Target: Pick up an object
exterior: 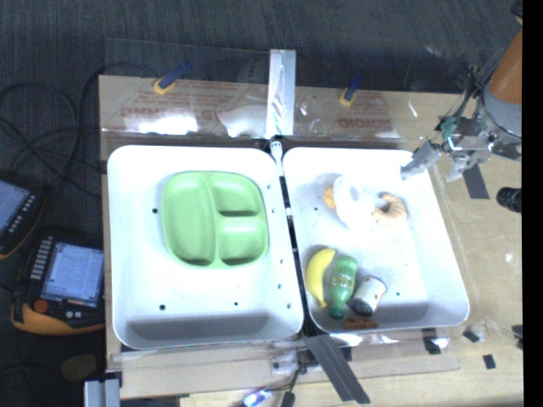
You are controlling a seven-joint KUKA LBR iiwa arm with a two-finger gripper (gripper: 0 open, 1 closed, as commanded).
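Hovering arm: the arm's grey wrist is seen at the upper right of the frame, with the gripper (pixel 433 155) poised over the upper right rim of the right bin (pixel 450 265); nothing is held, and how far the claw is parted cannot be told from this angle.
Left bin (pixel 127 253): a green divided tray (pixel 216 217) is set flat in the middle of it.
Right bin contents: a white lidded piece with a tan lump beside it (pixel 365 203) is lying at the upper middle; a yellow banana (pixel 316 274), a green bottle (pixel 342 287) and a small dark-capped can (pixel 369 293) are clustered touching at the lower left.
Likely target: the white piece is nearest the gripper, though any object would serve.
Handling, as judged: the banana-shaped toy is taken to be light and smooth, best grasped across its middle; the bottle is likely stiff and slippery, best pinched across its body.
Risk: the crowded cluster could be nudged apart by a finger.
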